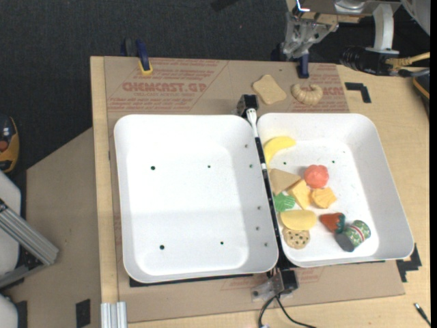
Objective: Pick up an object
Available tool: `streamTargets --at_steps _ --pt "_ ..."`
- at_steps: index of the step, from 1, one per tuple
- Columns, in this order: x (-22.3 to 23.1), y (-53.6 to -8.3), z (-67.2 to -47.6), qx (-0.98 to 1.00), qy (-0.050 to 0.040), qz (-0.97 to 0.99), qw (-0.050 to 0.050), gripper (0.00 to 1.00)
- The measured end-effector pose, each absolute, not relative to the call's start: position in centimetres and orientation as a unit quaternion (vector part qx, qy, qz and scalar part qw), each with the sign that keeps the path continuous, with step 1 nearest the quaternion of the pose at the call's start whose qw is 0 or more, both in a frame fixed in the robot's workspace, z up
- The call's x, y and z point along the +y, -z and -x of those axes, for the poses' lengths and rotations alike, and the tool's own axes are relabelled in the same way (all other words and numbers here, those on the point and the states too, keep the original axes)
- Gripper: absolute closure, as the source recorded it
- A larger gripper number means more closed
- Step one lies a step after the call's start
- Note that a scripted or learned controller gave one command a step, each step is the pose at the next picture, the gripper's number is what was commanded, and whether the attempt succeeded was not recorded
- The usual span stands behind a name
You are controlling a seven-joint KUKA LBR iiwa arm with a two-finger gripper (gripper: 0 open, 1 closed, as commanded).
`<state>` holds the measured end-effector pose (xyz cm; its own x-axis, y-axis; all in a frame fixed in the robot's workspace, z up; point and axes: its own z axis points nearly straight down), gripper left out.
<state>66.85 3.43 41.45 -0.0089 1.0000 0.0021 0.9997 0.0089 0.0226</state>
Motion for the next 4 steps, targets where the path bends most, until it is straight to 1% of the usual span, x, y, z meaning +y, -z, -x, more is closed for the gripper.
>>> streamTargets --at_steps 1,2,3,4 --pt "9.5 -28.5 -66.5 0.709 0.0041 -0.705 -0.005 1.0" --pt "20.2 -23.0 -66.4 0.711 0.0019 -0.703 -0.004 1.0" --pt "19.5 -24.6 -66.6 0.708 -0.0004 -0.706 0.0 1.0" --pt "19.6 -25.6 -66.7 0.708 -0.0011 -0.706 0.001 1.0"
